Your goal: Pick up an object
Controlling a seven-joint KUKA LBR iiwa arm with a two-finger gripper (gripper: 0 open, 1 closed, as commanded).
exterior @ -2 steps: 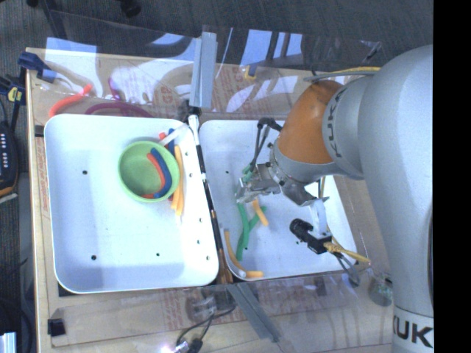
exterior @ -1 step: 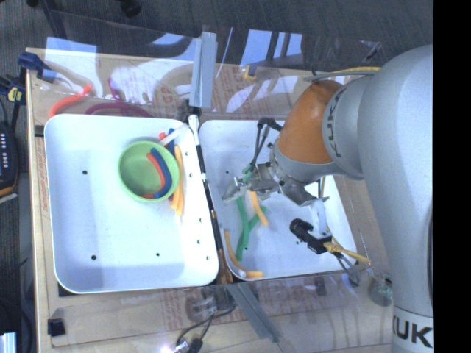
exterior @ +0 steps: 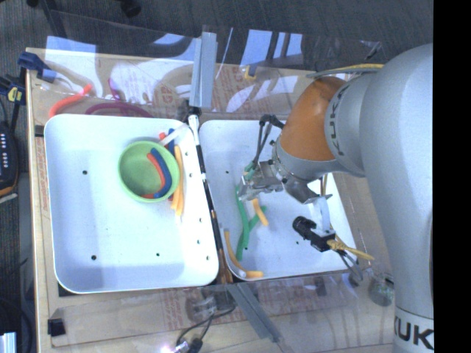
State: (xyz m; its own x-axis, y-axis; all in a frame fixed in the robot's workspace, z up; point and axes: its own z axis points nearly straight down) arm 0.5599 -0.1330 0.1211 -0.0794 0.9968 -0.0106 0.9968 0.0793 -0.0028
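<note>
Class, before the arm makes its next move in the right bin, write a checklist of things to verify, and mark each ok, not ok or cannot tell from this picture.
1. Tool is over the right bin: ok.
2. A target lies near the tool, the green strip just below it: ok.
3. Something is already held by the tool: cannot tell, the wrist hides the tip.
4. The target lies apart from other items: not ok, a yellow piece lies against the green strip.
5. The green bowl sits in the left bin, away from the arm's path: ok.
</note>
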